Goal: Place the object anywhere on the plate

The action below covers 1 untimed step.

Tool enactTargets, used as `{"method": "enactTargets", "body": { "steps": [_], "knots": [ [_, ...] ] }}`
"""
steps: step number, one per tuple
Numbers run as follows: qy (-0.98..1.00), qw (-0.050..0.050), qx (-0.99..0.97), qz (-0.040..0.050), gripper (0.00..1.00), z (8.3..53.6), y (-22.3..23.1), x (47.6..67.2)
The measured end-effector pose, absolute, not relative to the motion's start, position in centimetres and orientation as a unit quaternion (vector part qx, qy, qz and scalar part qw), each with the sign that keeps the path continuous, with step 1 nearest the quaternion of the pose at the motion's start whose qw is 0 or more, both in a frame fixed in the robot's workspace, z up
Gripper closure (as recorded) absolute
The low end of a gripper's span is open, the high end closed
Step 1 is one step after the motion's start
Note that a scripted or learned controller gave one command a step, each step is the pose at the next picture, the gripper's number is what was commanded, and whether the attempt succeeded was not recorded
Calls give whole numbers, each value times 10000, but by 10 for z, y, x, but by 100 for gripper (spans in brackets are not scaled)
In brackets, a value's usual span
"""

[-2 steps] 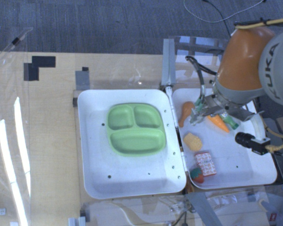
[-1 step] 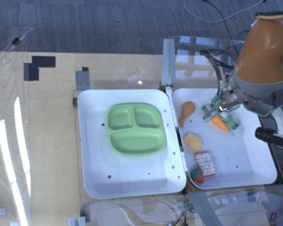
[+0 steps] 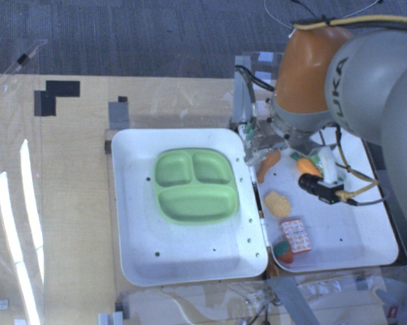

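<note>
Green divided plate (image 3: pixel 194 185) sits in the left bin (image 3: pixel 137 254), slightly toward 12 o'clock of that bin's centre, three compartments, nothing on it. Right bin (image 3: pixel 366 243) holds the loose items: an orange sausage-shaped piece (image 3: pixel 268 165) at the bin's 10 o'clock corner, a yellow crinkled round piece (image 3: pixel 277 203) nearer the middle, a red-and-white patterned box (image 3: pixel 295 234) toward 7 o'clock, and a small red-and-green item (image 3: pixel 282 250) touching the box at its 8 o'clock side. An orange-and-green carrot-like piece (image 3: pixel 307 165) lies beside the black cable fitting (image 3: pixel 320 188).

Gripper (image 3: pixel 259 144) hangs low over the 10 o'clock corner of the right bin, just above the sausage-shaped piece. Fingers: cannot tell whether spread or pressed together; wrist body and cabling hide them. Nothing visibly pinched.

Judgement: sausage piece is the likely target, being nearest the gripper. Looks like light toy food, smooth and rounded, so probably slippery; take it across the narrow middle, not the tapered ends. It lies tilted, close to the bin's wall.

Room: tight. The piece is close to the rim shared by the two bins, so the finger on that side has little room. Transfer toward 9 o'clock must lift over that double rim. The plate itself is well apart from all walls of its bin, open all round; any compartment would serve.
</note>
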<state>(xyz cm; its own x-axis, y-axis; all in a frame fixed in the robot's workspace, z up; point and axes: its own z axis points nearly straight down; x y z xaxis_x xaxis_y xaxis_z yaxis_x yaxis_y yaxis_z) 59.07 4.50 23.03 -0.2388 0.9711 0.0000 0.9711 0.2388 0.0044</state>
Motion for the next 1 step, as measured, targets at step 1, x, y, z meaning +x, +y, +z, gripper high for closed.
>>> {"method": "enactTargets", "body": {
  "steps": [1],
  "knots": [
    [8158, 20, 5783, 11, 100, 185, -45, 565]
  ]
}}
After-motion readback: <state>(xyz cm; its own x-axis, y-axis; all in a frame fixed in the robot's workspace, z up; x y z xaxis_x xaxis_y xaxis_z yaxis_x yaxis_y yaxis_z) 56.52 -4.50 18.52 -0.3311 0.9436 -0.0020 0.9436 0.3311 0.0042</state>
